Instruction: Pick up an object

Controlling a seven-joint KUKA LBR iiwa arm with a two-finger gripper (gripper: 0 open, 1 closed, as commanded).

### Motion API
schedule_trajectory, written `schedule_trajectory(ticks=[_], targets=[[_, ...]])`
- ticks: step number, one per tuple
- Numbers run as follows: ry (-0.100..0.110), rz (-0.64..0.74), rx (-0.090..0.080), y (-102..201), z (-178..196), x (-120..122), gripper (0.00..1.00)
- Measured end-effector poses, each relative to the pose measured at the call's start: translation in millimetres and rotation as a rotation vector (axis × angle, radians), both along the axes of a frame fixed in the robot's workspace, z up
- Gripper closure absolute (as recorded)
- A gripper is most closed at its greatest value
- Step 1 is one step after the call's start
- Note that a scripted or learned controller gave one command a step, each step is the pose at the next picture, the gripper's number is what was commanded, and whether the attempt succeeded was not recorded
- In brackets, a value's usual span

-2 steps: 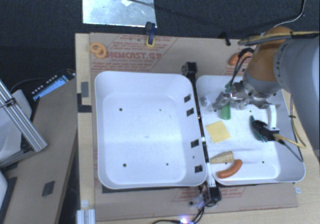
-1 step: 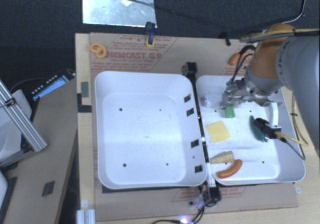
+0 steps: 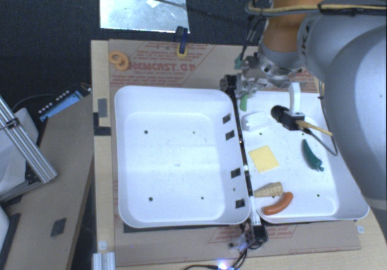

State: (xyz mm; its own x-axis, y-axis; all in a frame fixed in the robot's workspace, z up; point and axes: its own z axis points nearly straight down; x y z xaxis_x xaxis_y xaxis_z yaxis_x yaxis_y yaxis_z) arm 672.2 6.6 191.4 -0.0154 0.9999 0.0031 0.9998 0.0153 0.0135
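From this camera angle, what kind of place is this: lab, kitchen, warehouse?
Likely a robot grasping test bench in a lab. Two shallow white bins sit side by side on a board, toy food such as a sausage and cheese slice lies in the right one, and a grey arm reaches in.

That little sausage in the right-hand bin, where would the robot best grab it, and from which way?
Probably across its middle, coming straight down from above. The sausage lies flat on the right bin's floor near the front wall, long and slightly curved, so fingers closing across its narrow width should fit. The cone-shaped piece sits close behind it, so the end towards the bin's open floor looks safer.
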Motion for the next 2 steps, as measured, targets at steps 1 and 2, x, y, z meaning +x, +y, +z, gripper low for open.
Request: schedule_trajectory(ticks=[1,2], targets=[[-0.003,0.002,0.004,105.2,130.4,-23.7,1.00],[0.005,-0.001,0.003,190.6,190.7,-36.9,1.00]])
